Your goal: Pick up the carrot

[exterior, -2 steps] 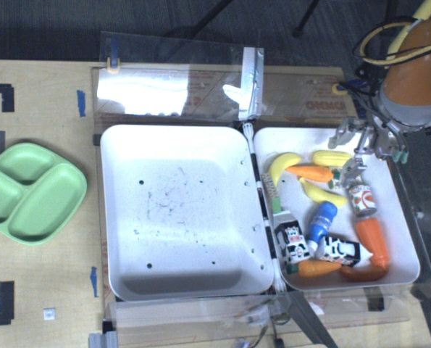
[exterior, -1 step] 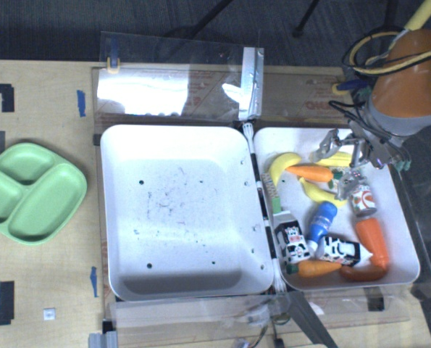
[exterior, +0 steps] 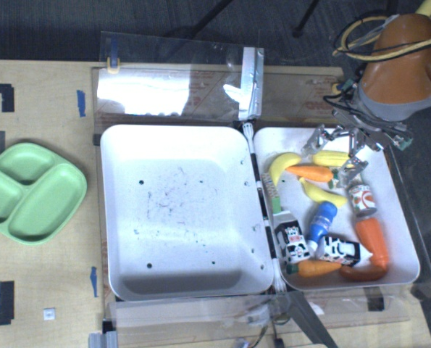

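The hand [exterior: 340,153] hangs open just above the upper carrot [exterior: 311,172] among bananas [exterior: 329,157]; centre both fingers across its middle before closing.

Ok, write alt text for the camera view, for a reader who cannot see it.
A grey and orange robot arm's gripper hovers over the right white bin, just above a carrot lying among bananas and other toy food. The left white bin sits beside it, and a green divided plate rests on the bench at far left.
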You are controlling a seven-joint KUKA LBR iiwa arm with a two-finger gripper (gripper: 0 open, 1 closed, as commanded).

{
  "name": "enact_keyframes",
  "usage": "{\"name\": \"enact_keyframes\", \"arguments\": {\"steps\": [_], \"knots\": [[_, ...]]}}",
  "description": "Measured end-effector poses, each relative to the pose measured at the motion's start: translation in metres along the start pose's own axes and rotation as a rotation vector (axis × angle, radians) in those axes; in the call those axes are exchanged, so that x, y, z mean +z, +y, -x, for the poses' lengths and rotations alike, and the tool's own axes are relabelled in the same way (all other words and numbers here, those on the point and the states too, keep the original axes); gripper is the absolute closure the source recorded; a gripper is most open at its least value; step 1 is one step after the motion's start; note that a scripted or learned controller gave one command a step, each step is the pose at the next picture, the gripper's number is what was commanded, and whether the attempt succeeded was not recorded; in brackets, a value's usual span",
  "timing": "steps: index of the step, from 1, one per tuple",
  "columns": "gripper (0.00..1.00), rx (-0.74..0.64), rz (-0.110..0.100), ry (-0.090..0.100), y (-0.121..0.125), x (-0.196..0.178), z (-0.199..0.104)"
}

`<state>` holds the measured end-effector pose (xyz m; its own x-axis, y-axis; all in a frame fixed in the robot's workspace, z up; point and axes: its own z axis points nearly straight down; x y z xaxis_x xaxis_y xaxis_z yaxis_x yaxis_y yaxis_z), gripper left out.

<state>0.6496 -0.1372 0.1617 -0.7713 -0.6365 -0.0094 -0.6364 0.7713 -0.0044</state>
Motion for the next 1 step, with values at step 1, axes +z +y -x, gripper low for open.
{"name": "enact_keyframes", "arguments": {"steps": [1], "knots": [[0.0,-0.232,0.004,0.003,0.0254,-0.013,0.0012]]}}
